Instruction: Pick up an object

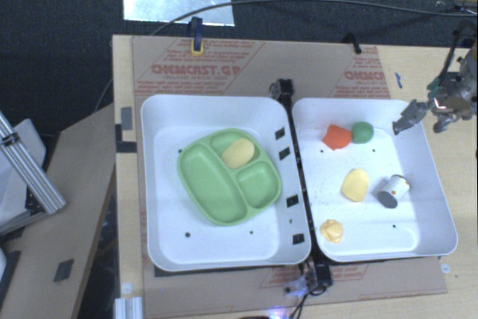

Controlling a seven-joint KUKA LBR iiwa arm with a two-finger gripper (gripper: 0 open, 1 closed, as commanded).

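Note:
The right bin (429, 183) holds several small objects: an orange-red block (337, 137), a green ball (362, 132), a yellow lemon-like piece (355, 184), a white and grey cylinder (391, 190) and a small yellow lump (331, 231). My gripper (424, 116) hangs at the bin's far right corner, above its rim, with two dark fingers spread apart and nothing between them. It is well to the right of the green ball. In the left bin, a green divided plate (216, 190) carries a pale yellow object (239, 152) in its upper compartment.
The two white bins sit side by side on a cardboard sheet (216, 67), joined by a black divider (293, 160). A blue and yellow clamp (196, 35) stands at the back. A metal frame (26, 168) lies at the left edge.

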